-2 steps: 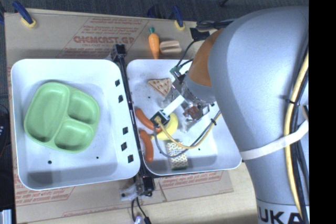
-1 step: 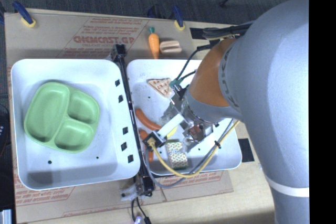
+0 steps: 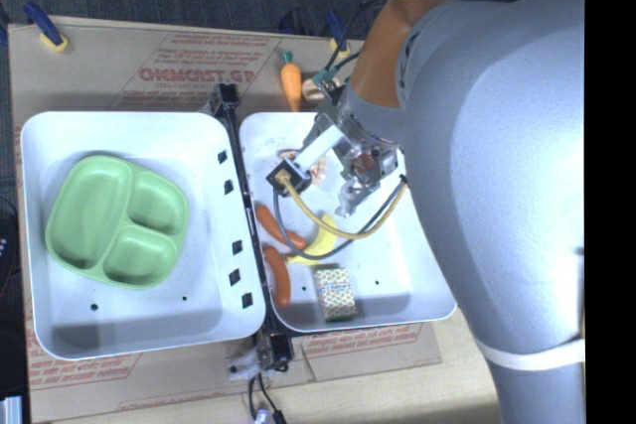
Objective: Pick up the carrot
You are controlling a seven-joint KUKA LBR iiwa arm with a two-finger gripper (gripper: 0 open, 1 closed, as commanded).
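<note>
The small orange carrot with a green top (image 3: 289, 84) lies on the brown cardboard just outside the far rim of the right white bin (image 3: 422, 283), so the gripper (image 3: 353, 169), hanging over that bin, is not above it, and whether the claw is open or holds anything cannot be told.

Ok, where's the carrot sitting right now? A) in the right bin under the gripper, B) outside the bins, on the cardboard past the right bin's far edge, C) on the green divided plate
B: the carrot lies on the cardboard, beyond the right bin rim.
</note>
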